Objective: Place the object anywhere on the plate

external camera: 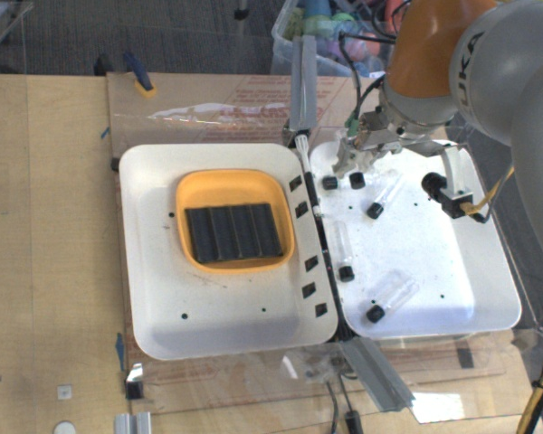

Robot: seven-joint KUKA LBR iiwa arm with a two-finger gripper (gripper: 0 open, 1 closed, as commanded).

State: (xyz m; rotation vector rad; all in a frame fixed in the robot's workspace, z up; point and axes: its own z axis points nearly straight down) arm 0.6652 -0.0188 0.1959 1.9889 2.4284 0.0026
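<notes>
I see a ridged black slab [233, 232] lying in the rounded orange plate [233, 184]; my gripper [347, 155] hangs with narrow fingers, holding nothing.

A square orange-yellow plastic plate [233, 186] is showing a ribbed black rectangular block [233, 232] on it. Two glossy white shallow bins [154, 278] are sitting on a pale tan wooden bench [45, 242].

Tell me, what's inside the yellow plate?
A dark ribbed block lies flat in the yellow plate, covering most of its bottom. Whatever is under the block is hidden.
</notes>
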